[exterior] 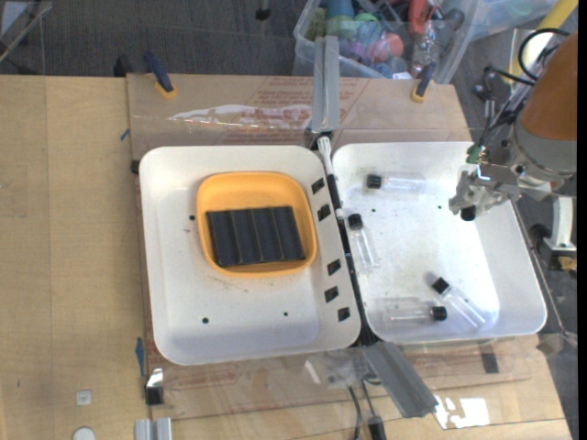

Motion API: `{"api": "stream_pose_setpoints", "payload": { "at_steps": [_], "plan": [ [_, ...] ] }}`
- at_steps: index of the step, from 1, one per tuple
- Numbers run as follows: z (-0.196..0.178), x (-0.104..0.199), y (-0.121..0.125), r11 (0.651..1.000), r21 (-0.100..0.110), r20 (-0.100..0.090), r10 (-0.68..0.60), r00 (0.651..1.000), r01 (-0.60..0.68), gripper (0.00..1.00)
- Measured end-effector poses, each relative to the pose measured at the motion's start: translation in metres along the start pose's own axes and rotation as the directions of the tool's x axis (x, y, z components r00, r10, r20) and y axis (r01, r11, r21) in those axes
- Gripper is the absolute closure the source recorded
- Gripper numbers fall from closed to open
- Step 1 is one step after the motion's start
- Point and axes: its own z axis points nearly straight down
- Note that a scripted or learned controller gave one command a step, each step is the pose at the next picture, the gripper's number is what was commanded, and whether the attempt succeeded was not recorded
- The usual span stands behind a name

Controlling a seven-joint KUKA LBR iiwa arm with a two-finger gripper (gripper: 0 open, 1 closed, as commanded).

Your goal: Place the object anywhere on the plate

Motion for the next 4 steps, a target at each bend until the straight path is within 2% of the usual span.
{"api": "stream_pose_setpoints", "payload": {
  "at_steps": [1,2,3,4],
  "plan": [
    [-0.029,0.021,0.016,0.994,-0.002,0.003,-0.111,0.994,0.111,1.0],
    [-0.018,0.044,0.047,0.946,-0.002,0.003,-0.323,0.946,0.323,1.0],
    [-0.009,0.082,0.062,0.873,-0.003,0.003,-0.488,0.873,0.488,1.0],
    [-0.024,0.128,0.055,0.777,-0.004,0.004,-0.63,0.777,0.63,1.0]
  ]
}}
